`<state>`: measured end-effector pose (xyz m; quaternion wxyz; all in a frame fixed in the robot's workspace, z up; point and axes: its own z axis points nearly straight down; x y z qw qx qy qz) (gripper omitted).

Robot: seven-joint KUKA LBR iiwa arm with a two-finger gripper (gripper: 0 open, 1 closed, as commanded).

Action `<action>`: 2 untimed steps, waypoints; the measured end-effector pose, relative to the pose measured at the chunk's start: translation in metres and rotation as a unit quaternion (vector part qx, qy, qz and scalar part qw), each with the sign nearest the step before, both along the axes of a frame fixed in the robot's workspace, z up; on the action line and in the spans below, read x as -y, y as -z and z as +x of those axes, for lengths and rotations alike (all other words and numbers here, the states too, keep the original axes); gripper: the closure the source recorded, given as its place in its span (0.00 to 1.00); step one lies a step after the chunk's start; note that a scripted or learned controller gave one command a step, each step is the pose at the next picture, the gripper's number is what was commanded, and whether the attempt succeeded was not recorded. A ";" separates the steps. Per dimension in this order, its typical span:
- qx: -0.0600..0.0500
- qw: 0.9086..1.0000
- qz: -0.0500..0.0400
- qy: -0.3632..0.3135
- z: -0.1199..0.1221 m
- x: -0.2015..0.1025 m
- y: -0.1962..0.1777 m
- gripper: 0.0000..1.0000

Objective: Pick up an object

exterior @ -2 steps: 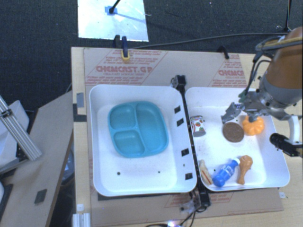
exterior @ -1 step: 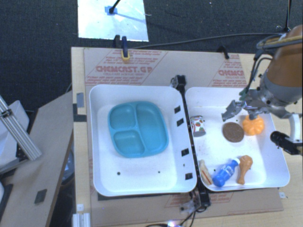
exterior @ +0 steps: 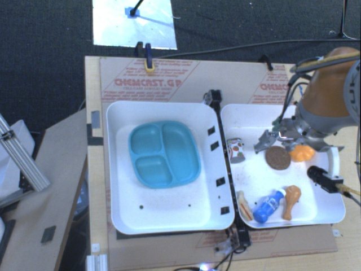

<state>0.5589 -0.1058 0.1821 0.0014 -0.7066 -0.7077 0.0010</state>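
Dark carpet floor (exterior: 45, 49) around bench (exterior: 96, 208). Pale board (exterior: 169, 78) with red print covers bench top. Shiny metal sheet (exterior: 135, 16) lies on floor beyond. Black cable (exterior: 237, 48) runs across carpet. Slanted aluminium rail (exterior: 22, 157) at left edge.

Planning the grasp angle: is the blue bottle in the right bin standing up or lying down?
Lying down. The blue bottle rests on its side on the right bin floor, its white-capped end pointing up-right toward the drumstick toy.
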 end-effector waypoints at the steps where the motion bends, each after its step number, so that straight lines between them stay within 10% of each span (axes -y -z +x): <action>1: 0.000 1.000 0.000 0.000 0.007 0.005 0.046 0.00; 2: 0.006 1.000 -0.004 0.002 0.009 0.009 0.094 0.00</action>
